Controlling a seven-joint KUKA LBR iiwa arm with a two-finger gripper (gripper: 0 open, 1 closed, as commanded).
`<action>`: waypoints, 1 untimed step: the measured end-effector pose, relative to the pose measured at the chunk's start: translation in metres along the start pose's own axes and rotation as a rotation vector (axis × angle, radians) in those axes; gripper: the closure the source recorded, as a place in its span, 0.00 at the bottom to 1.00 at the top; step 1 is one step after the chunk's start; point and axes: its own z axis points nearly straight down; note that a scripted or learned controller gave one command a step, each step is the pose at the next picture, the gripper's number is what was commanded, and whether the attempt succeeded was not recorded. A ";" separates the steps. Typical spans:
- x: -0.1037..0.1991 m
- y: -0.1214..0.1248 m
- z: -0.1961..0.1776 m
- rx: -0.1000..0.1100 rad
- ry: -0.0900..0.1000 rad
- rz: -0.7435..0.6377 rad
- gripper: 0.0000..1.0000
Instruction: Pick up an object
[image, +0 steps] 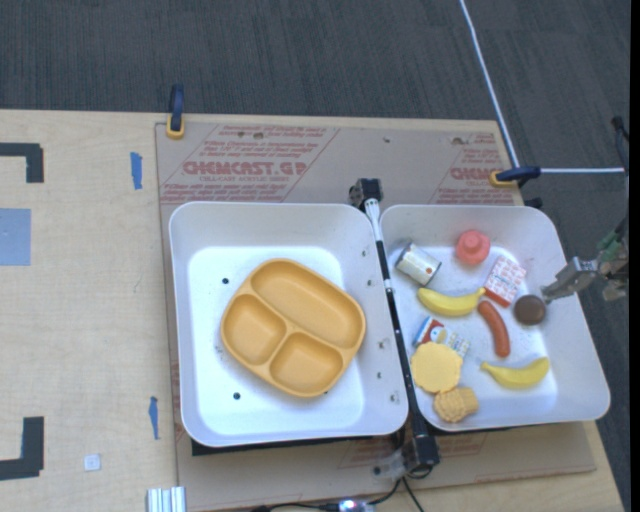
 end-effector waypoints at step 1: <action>0.005 0.010 0.157 0.003 0.001 0.001 0.00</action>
